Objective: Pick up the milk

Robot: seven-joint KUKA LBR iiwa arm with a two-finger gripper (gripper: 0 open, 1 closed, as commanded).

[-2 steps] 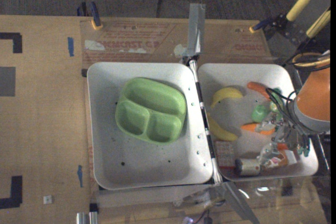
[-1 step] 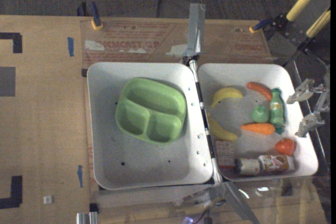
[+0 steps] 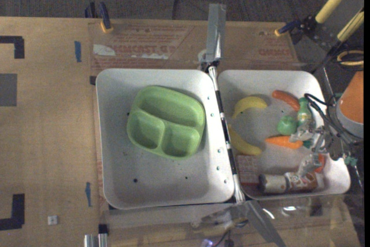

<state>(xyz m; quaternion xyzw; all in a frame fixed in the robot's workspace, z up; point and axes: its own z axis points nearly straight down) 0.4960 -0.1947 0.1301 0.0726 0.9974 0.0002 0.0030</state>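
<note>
Milk lies on its side along the lower edge of the right bin, lower right of frame, cap end pointing left. Gripper sits just above its right end, fingers pointing down toward it; how far open they are cannot be told, nothing visibly clamped. Carrot just left of gripper, green toy above it, sausage higher up. Banana curves along bin's left side. Left bin holds a green tray.
</note>
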